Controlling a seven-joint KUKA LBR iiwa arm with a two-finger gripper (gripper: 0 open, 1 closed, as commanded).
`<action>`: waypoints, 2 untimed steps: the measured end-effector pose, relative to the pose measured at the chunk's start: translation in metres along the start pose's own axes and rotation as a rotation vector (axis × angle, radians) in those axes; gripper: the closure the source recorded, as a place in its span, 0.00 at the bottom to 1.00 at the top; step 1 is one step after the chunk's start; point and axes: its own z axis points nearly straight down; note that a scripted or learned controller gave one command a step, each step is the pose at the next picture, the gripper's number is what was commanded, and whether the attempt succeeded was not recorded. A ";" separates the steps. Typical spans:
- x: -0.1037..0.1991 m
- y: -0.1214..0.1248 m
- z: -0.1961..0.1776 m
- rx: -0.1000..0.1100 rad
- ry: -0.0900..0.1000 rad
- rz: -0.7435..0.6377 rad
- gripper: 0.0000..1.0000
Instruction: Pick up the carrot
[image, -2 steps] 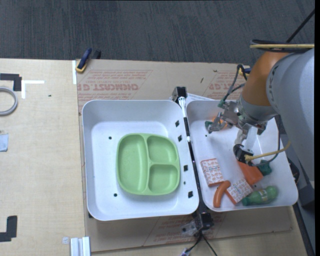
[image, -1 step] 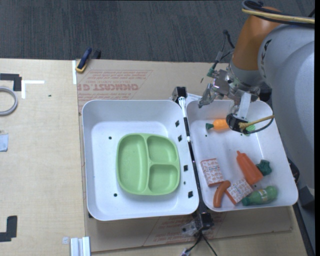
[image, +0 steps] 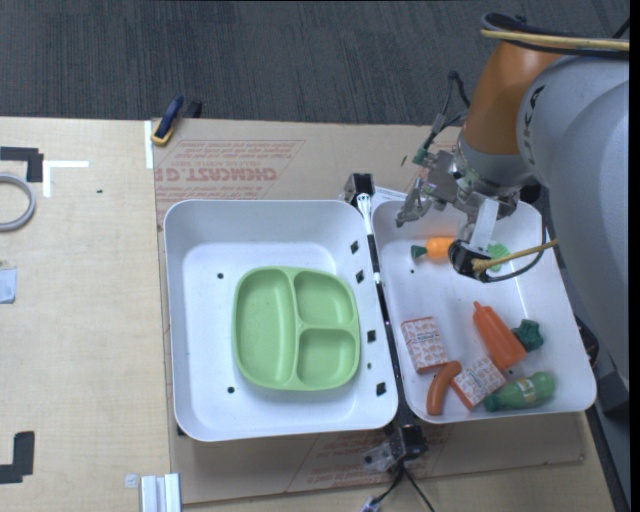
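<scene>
The carrot (image: 437, 248), bright orange with a pale green top, lies sideways at the far end of the right bin (image: 440, 292).

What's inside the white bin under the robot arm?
A sausage, two little boxes, a long orange toy and green toys. The arm hides part of a small orange piece, maybe the carrot.

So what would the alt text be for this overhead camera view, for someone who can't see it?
A grey robot arm reaches in from the right, its gripper poised over the far end of the right white bin, which holds a carrot among other toy foods and small boxes. The left bin holds a green divided plate.
</scene>
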 end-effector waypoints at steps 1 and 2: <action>-0.011 -0.009 0.000 0.001 0.000 0.067 0.00; -0.046 0.022 0.085 -0.001 0.001 -0.168 0.00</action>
